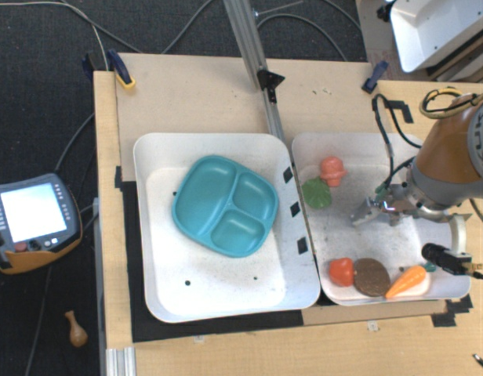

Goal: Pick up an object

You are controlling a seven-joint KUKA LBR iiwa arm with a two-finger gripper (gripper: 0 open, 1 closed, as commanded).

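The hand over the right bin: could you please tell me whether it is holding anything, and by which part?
Nothing is held. The hand hangs over a bare patch of the right bin, apart from the green toy and the pink one.

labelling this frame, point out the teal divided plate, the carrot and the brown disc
teal divided plastic plate [226, 204]: camera view, centre ridge.
orange toy carrot [406, 281]: camera view, mid body.
brown round flat disc [371, 276]: camera view, top face.

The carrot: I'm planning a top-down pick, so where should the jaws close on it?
Grip the carrot across its thick middle, coming from above. It lies flat and slanted by the right bin's front wall, touching the brown disc, so close across its narrow width.
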